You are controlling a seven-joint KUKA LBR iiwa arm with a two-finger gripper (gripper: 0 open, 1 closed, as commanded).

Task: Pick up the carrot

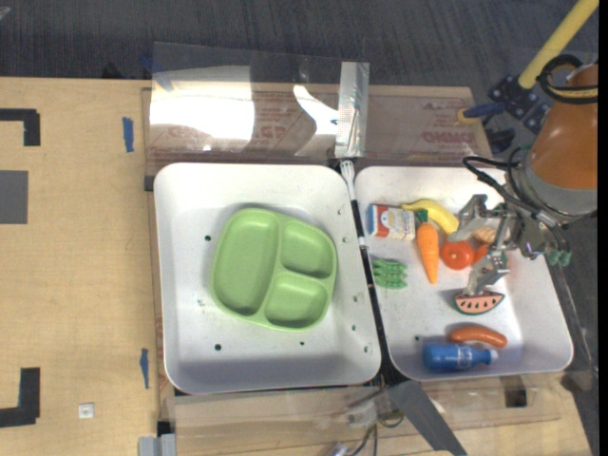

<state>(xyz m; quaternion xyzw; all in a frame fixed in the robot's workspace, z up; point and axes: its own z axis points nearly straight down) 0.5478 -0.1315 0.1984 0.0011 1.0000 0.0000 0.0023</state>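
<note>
The orange carrot (428,252) lies in the right bin (541,302), pointing toward the front, between a white carton (391,221) and a red tomato (459,255). My gripper (482,245) hangs low over the bin, just right of the tomato and a short way right of the carrot. Its fingers (472,215) stand apart, open, and nothing is clearly held between them. The carrot is untouched.
A yellow banana (433,213) lies behind the carrot and green beans (389,273) to its left. A watermelon slice (478,301), a sausage (478,335) and a blue bottle (459,355) lie toward the front. The left bin (180,217) holds a green divided plate (275,269).
</note>
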